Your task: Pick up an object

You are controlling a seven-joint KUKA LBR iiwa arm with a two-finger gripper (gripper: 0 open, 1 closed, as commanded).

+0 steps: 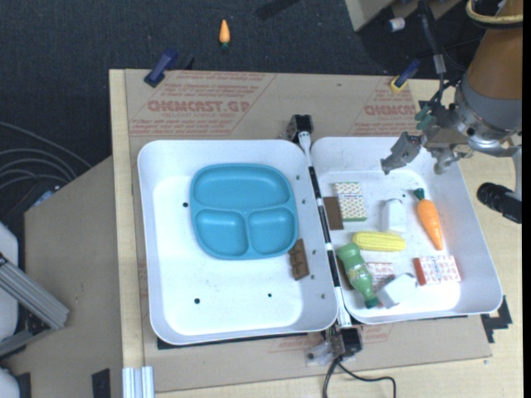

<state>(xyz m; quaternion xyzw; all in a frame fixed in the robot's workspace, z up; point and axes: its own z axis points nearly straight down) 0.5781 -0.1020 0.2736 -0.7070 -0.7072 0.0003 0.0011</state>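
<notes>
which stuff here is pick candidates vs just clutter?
Candidates, all in the right bin:
carrot
corn cob
green bottle
patterned packet
red-and-white box
The hand hangs open above that bin's far end, holding nothing.

Lying about:
blue divided tray in the left bin
blue clamps
small orange piece on the floor

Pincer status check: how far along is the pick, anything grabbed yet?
Nothing looks picked yet. The pincer hangs open over the right bin's upper part with nothing between its fingers. The carrot, corn cob and green bottle all lie in that bin. Descent, grasp and lift remain.
</notes>
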